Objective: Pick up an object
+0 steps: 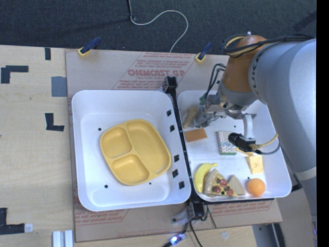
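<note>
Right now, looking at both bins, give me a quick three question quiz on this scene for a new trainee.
1. True or false: the yellow divided plate lies in the left bin.
2. Which item sits nearest the right bin's front right corner? A) banana B) orange C) pizza slice
3. Fill in: the gripper hangs over the ____ part of the right bin, near the divider between the bins.

Key: 1 true. 2 B. 3 back left.

Divided plate (135,152) in left bin (82,138), banana (201,175), pizza slice (222,184), orange (256,187) in right bin (280,163)
</note>
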`<state>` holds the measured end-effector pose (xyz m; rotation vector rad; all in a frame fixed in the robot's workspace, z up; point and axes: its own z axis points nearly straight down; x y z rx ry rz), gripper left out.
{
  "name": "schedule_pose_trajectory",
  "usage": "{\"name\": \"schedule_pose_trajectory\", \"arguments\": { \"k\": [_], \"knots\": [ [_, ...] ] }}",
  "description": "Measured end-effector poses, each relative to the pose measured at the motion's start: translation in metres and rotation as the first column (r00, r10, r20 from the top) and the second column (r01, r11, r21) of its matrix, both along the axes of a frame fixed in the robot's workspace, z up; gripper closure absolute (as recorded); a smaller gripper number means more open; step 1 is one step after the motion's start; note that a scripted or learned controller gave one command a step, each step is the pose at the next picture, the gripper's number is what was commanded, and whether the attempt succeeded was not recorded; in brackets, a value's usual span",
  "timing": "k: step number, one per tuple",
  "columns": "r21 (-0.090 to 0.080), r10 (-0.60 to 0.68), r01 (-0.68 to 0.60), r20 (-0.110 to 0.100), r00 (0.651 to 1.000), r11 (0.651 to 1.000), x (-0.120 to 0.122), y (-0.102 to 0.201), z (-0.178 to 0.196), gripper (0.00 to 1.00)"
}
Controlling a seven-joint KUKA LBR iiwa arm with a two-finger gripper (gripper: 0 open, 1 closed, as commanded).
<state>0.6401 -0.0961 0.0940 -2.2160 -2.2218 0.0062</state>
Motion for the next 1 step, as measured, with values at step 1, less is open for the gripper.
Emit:
{"name": "schedule_pose_trajectory", "arguments": {
  "k": [1],
  "knots": [
    [0.0, -0.002, 0.002, 0.008, 1.0, 1.0, -0.002, -0.0024, 0.043, 1.0]
  ]
}}
